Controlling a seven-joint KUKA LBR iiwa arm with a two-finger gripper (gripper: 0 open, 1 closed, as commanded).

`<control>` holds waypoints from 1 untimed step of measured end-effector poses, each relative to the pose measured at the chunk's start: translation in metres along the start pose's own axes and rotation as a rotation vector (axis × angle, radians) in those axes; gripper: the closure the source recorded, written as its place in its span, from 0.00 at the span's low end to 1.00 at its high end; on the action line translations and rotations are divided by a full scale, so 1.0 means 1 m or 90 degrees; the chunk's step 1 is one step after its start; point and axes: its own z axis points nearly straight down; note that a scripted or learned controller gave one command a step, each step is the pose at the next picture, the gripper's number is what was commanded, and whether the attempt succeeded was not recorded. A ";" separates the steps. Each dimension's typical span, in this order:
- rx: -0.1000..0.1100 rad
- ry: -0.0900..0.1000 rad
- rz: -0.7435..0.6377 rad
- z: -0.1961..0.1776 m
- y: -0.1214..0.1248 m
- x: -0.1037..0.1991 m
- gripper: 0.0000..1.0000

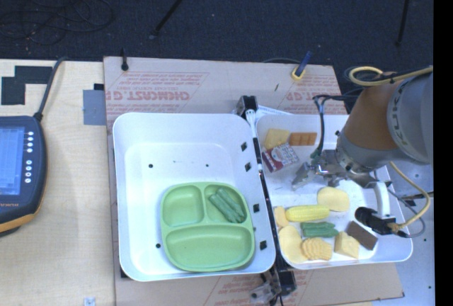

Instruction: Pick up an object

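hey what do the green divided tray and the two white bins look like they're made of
The green divided tray looks like molded plastic, matte to satin: uniform colour, rounded compartment walls, soft highlights. The left bin and the right bin look like thin formed white plastic, smooth and slightly glossy, with rounded corners and rims. This is a guess from appearance alone.

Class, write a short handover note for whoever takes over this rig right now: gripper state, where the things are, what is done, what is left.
Gripper: low over the right bin, nothing visibly between its fingers.
Right bin: corn cob, green pod, yellow pieces, a small packet.
Left bin: green divided tray with green beans in its upper right compartment.
Done: no pick evident.
Left: grasp and lift one object.
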 end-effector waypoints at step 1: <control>-0.001 -0.001 -0.002 0.001 0.051 0.049 0.00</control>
